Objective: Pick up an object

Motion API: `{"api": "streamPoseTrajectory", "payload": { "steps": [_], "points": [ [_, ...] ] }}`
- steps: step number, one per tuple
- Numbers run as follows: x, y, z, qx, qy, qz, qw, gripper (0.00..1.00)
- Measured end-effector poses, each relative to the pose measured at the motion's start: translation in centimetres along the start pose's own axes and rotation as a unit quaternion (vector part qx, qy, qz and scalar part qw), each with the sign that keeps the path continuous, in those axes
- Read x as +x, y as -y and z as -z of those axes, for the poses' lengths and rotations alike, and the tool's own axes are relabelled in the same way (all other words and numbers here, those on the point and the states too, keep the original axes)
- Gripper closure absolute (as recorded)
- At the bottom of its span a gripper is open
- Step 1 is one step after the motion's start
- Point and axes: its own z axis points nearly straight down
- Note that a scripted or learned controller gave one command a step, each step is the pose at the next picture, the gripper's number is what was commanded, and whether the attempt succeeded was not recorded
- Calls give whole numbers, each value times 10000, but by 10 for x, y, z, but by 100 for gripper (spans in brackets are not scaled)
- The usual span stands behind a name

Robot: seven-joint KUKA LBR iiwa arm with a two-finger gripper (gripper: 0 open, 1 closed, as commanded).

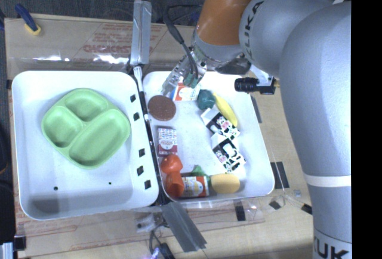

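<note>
The right bin (259, 156) holds several small items. A brown round disc (162, 107) lies at its left side, with a red-and-white packet (166, 139) below it. A teal object (206, 98) and a yellow banana (226, 110) lie near the back, beside two black-and-white cartons (222, 125) (228, 154). A red object (171, 166), a small bottle (192, 185) and a yellow lemon-like item (225, 182) sit along the front edge. My gripper (182, 80) hangs at the bin's back left corner, over a white-and-red item (187, 93).
The left bin (30, 186) holds a green three-compartment plate (86, 126). A grey divider bar (141, 31) runs between the bins at the back. The arm's large grey body (310, 73) covers the right side of the bench.
</note>
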Motion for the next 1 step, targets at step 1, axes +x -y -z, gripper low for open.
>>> {"api": "streamPoseTrajectory", "payload": {
  "steps": [1],
  "points": [
    [38,-51,47,17,-18,-965,9953,100]
  ]
}}
